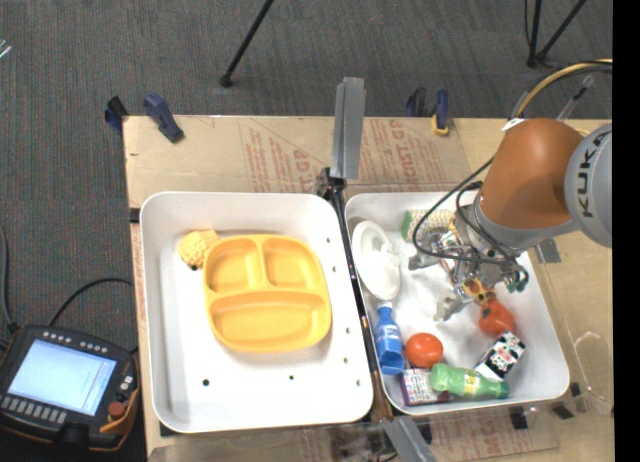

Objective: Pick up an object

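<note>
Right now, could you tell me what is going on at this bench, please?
The KUKA arm reaches into the right bin, its gripper low over an orange toy. Nothing visibly sits between its fingers. A white bowl, blue bottle and tomato lie nearby. The left bin holds a yellow tray.

Glossy plastic yellow tray (267, 290); smooth white bin (165, 300); matt bare-wood bench (230, 155).

The arm (585, 185) is grey, with dark lettering on its casing and a broad, rounded orange band (530, 175) above the wrist. Below the band sits a grey collar. The tool (470, 285) is bare silvery metal, thin-limbed, with cables looped beside it.
</note>
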